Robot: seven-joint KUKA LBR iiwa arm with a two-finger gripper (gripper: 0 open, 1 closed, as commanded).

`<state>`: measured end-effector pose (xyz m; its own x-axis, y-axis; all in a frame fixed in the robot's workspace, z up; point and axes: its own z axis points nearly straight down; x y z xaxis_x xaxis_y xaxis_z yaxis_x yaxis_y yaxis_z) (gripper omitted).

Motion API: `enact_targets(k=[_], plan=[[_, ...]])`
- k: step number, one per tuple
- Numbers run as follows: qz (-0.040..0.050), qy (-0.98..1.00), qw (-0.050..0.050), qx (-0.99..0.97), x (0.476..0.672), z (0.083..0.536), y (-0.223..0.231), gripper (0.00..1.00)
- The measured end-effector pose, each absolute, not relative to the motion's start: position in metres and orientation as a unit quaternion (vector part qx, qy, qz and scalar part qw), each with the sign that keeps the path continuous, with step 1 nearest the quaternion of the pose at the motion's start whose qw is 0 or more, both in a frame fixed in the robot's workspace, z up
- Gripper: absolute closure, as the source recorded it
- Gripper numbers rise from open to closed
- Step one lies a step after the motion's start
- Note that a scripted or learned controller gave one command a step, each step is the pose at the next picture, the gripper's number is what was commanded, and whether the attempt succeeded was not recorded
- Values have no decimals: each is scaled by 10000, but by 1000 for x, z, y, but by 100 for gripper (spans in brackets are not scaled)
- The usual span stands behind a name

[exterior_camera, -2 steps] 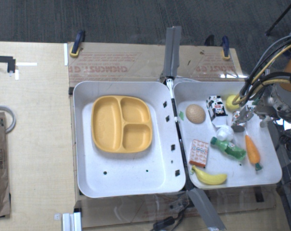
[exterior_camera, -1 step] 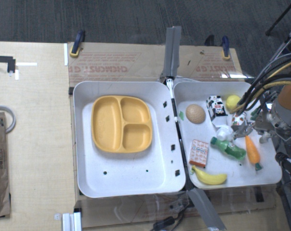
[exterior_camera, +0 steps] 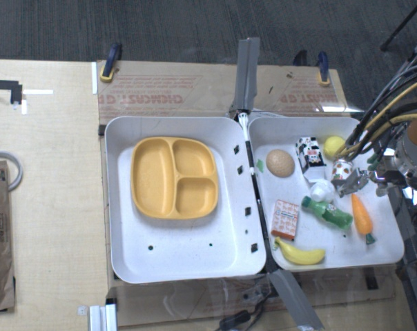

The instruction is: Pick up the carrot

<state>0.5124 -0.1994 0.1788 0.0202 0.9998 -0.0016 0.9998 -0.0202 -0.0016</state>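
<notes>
The gripper point(exterior_camera: 351, 183) hangs low over the right bin point(exterior_camera: 391, 254), and I cannot tell how it is set. The carrot point(exterior_camera: 362, 216) lies flat on the bin floor just below and to the right of it, apparently untouched, so the pick looks not yet made. Left of the gripper lies a green bottle point(exterior_camera: 327, 211) (close against the carrot's side); an egg point(exterior_camera: 280, 163) and a lemon point(exterior_camera: 333, 145) sit farther up. Descent, grasp and lift all seem left.

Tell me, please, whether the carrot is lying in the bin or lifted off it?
Lying in the bin: the carrot rests flat on the right bin's floor, beside the green bottle.
</notes>
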Motion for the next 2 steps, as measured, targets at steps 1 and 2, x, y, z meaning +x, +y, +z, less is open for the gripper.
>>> enact_targets(k=[1,2], plan=[[13,-6820,12,-7313,499,126,-159,0],[15,-6488,4,-7610,503,152,-214,0]])
